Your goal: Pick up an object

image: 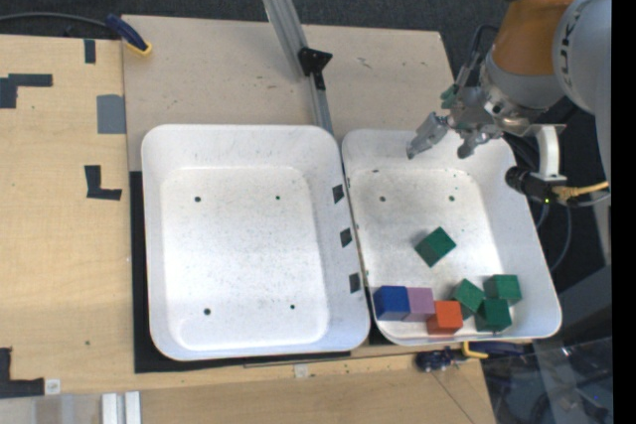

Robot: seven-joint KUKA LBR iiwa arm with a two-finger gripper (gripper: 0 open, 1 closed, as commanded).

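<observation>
Over the far end of the right bin [517,213], the gripper [444,140] hangs with jaws spread and empty; blocks cluster near, a lone green cube [434,245] easiest to reach.

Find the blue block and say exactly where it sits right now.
In the camera view, the blue block lies in the right bin, at its near left corner, with the purple block directly to its right.
</observation>
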